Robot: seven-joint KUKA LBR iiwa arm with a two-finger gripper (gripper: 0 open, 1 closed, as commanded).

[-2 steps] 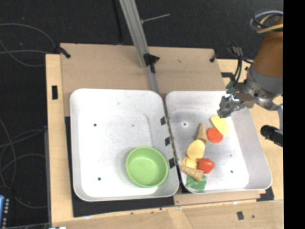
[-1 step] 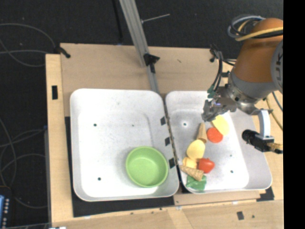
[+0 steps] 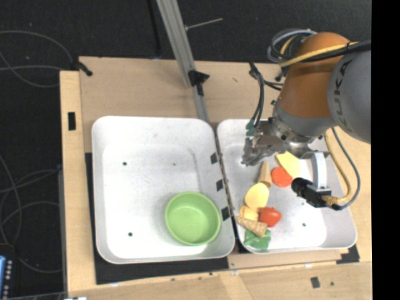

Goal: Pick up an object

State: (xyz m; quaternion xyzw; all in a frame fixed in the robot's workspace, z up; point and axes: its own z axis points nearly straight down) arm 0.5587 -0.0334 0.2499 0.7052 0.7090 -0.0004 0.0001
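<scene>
My gripper (image 3: 252,154) hangs over the upper left part of the right bin (image 3: 325,230), its dark fingers pointing down, and nothing shows between them. Just below and right of it lie a tan cone (image 3: 265,174), a pale yellow piece (image 3: 289,163) and an orange-red round piece (image 3: 281,177). Lower down sit a yellow rounded toy (image 3: 257,195), a red toy (image 3: 270,216), another cone (image 3: 251,225) and a green piece (image 3: 259,241). A green bowl (image 3: 192,218) stands in the left bin (image 3: 125,161), near its lower right corner.
The grey and orange arm (image 3: 312,74) covers the top right of the right bin. A black cable fitting (image 3: 312,192) hangs over that bin's middle right. A slanted metal post (image 3: 181,42) rises behind the bins.
</scene>
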